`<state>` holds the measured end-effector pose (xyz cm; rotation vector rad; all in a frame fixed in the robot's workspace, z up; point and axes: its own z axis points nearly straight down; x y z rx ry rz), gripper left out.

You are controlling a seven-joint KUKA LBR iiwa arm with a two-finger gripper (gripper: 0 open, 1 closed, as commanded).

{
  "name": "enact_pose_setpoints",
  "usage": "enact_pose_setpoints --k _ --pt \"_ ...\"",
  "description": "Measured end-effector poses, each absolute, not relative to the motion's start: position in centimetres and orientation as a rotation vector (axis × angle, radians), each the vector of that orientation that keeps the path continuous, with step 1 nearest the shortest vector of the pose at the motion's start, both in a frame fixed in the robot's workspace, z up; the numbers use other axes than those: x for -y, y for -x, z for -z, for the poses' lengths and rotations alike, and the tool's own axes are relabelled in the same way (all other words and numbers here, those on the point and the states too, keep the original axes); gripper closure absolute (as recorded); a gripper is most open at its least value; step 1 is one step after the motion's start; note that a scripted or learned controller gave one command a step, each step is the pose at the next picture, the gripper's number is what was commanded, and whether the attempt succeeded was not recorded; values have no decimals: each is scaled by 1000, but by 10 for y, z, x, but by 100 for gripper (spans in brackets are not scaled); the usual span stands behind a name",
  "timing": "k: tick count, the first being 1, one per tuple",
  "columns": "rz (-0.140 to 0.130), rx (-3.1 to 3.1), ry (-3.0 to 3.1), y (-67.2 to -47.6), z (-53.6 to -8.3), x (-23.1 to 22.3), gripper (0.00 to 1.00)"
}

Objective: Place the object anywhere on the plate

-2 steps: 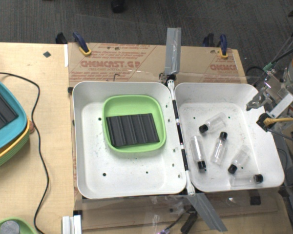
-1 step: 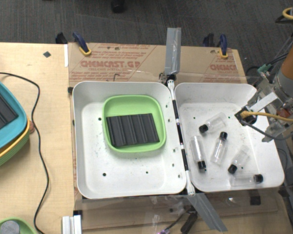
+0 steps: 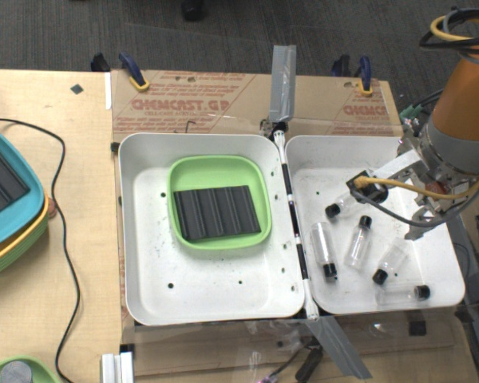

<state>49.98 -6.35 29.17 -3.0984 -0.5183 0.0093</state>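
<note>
We see the tool point(image 3: 429, 207) low over the far right part of the right bin point(image 3: 441, 290), hanging from the grey arm with its orange band. From this angle we cannot tell whether the tool is spread or pressed together, and we see nothing held in it.

The clear vials point(image 3: 358, 244) with black caps all lie loose on the floor of the right bin. Two lie near the middle, roughly side by side. One lies up near the left of the tool, and two more lie toward the near right corner. The vials are close together, and we cannot tell whether any of them touch.

The green plate point(image 3: 255, 174) sits in the left bin point(image 3: 144, 278), toward its far side. A dark ribbed insert point(image 3: 219, 212) lies flat in its hollow. No vial is on the plate.

Both bins rest on a cardboard sheet point(image 3: 191, 102) on the wooden desk point(image 3: 48, 294). At the left edge a teal dish point(image 3: 24, 206) sits on other dishes, and a black cable point(image 3: 65, 238) trails across the desk beside it.
</note>
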Motion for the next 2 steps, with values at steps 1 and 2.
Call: enact_pose_setpoints --k 1,2 --pt "-10 334 3124 -477 -288 27 0" --pt "-8 308 3127 -477 -239 -23 0"
